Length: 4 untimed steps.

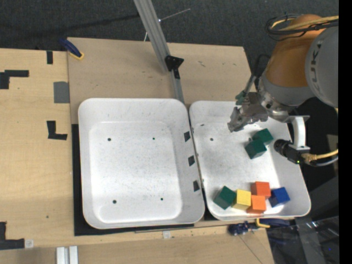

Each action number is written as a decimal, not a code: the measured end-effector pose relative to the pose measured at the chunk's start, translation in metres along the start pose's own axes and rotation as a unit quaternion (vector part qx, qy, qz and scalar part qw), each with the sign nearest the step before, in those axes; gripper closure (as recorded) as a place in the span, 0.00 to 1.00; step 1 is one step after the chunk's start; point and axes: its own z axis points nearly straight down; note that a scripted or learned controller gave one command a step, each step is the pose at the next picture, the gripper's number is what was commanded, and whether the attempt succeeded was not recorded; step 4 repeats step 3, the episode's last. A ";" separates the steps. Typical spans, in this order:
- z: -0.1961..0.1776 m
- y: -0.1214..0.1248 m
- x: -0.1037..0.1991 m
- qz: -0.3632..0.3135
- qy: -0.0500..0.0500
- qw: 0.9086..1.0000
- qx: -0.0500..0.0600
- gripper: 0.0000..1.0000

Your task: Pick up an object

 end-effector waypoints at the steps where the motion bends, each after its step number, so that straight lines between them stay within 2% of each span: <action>1: 0.014 -0.005 0.053 0.000 0.000 1.000 0.001 1.00; 3: 0.005 -0.019 0.170 -0.001 0.000 1.000 0.000 1.00; 4: 0.005 -0.019 0.170 -0.001 0.000 1.000 0.000 1.00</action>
